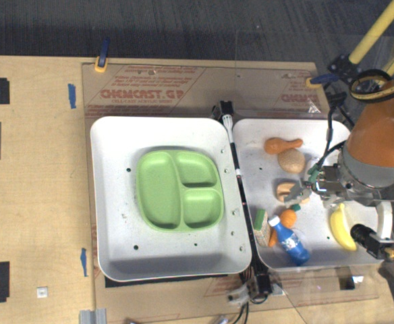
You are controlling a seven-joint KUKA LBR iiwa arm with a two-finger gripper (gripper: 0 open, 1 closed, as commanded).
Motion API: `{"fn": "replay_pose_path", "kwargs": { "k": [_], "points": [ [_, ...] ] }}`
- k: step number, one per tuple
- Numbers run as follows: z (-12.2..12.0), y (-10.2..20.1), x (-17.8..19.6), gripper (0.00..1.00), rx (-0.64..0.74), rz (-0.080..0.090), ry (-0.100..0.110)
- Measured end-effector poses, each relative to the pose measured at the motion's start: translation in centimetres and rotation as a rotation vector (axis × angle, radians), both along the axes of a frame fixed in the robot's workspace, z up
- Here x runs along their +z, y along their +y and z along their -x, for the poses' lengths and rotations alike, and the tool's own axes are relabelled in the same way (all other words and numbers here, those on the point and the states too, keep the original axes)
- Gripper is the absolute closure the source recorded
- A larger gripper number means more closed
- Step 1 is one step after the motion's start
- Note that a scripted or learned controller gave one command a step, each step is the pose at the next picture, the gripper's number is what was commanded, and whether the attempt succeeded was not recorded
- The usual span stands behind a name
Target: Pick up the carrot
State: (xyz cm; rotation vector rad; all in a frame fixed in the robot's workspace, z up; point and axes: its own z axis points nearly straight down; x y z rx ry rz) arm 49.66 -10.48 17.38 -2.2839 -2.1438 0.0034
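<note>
The carrot point(272, 236) looks like the small orange piece near the front left of the right bin point(251, 140), with a green end point(258, 218) by the bin's left wall. A blue bottle point(291, 241) lies partly across it. My gripper point(301, 193) hangs over the middle of the right bin, above and to the right of the carrot, close beside a small tan piece point(285, 190). Nothing shows in its grasp.
The right bin also holds a round orange fruit point(289, 217), an orange drumstick-shaped toy point(281, 144), a tan lump point(292, 160) and a banana point(341, 227). A green divided plate point(180, 189) sits in the left bin point(109, 181). The arm covers the right bin's right side.
</note>
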Motion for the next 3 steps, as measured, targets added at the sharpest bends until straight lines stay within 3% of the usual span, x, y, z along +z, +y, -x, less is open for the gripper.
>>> {"fn": "replay_pose_path", "kwargs": {
  "k": [1, 2, 3],
  "points": [
    [-1.8, -0.3, -7.9, 0.00, -0.086, 0.006, -0.011],
    [-1.8, -0.3, -7.0, 1.00, -0.090, 0.006, -0.011],
    [0.7, 3.6, 1.1, 1.00, -0.446, 0.006, -0.006]
  ]
}}
